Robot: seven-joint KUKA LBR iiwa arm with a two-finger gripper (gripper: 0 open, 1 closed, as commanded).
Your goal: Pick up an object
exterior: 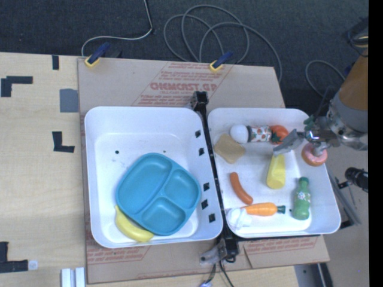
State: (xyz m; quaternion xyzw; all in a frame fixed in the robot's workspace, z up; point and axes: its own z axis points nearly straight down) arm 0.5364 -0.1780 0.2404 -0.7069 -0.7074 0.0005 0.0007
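My gripper (299,140) hangs over the upper right part of the right bin (326,220), at the end of the grey arm with the orange band (359,82). Just left of it lie a small orange-red item (279,133) and a white-capped bottle (250,134) on its side. A yellow block (276,172) lies just below the gripper. A pink round piece (315,155) sits at the bin's right rim, beside the gripper. Lower in this bin are a red sausage (241,187), a carrot (263,208) and a green bottle (301,199).
A tan flat piece (230,148) lies near the divider between the bins. A white item (237,218) sits in the right bin's front left corner. The left bin (102,130) holds a blue divided plate (158,193) resting on a yellow banana (133,227). Cables loop behind the bench.
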